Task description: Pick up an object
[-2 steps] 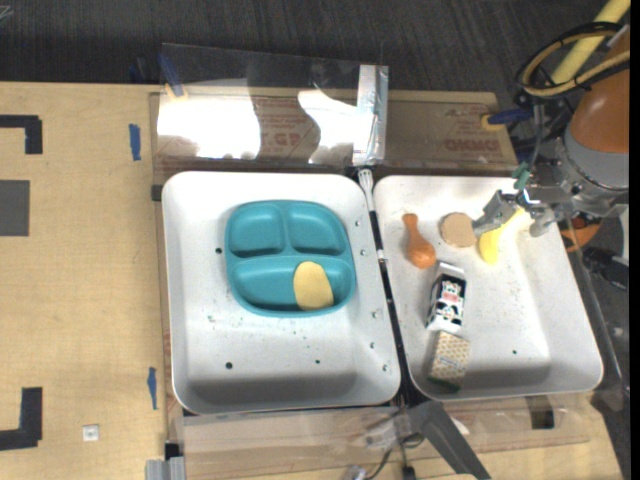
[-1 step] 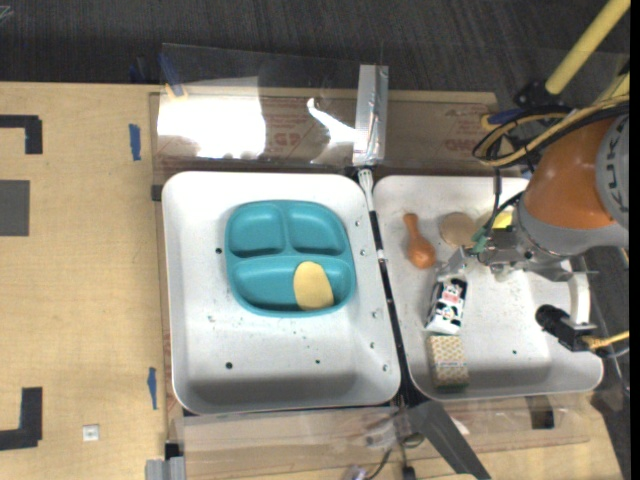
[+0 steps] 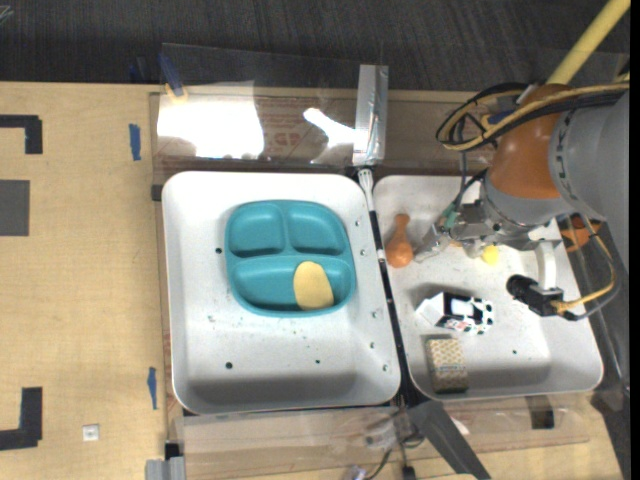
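Cardboard-brown worktop carries everything we describe, ordered from largest to smallest and located relative to the claw. Left of the claw sits the left white bin, which holds a teal divided tray; a yellow oval object lies in the tray's lower right compartment. The right white bin lies beneath the claw and extends below and to the right of it. The grey arm, with its orange band, enters from the right and ends at the claw over the upper part of this bin. We cannot tell from this view how the claw is set, nor whether it grips anything. Just left of the claw lies an orange object with a rounded lower end. Just right of the claw we note a small yellow item. Below the claw rests a black-and-white object, and further below, near the bin's front wall, a tan patterned block.
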Robot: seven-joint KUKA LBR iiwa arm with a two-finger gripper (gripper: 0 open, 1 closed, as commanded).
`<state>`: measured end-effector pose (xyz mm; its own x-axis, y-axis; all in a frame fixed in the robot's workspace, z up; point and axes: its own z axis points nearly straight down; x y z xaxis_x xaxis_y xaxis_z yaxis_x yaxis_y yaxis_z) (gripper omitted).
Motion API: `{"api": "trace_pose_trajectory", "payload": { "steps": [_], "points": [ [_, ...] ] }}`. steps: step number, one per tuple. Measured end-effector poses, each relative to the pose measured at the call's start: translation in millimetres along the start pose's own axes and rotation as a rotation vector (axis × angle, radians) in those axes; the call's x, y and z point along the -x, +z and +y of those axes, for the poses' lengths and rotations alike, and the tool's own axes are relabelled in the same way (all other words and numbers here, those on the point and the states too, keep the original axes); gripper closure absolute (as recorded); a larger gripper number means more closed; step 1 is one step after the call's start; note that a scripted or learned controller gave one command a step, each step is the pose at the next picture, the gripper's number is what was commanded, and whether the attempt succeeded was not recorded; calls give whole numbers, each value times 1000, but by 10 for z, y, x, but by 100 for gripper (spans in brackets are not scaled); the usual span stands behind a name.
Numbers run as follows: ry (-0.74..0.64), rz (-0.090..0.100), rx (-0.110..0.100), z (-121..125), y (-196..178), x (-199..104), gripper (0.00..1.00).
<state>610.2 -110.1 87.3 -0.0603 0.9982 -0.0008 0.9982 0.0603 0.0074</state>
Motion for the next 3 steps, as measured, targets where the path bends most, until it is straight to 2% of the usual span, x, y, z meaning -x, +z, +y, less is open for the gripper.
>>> {"api": "trace_pose_trajectory", "payload": {
  "steps": [1,2,3],
  "points": [
    [-92,1,-2,-712,-12,-224,0],
    [-484,-1,1,-1277,-20,-159,0],
    [-483,-6,10,-1249,-135,-157,100]
  ]
}}
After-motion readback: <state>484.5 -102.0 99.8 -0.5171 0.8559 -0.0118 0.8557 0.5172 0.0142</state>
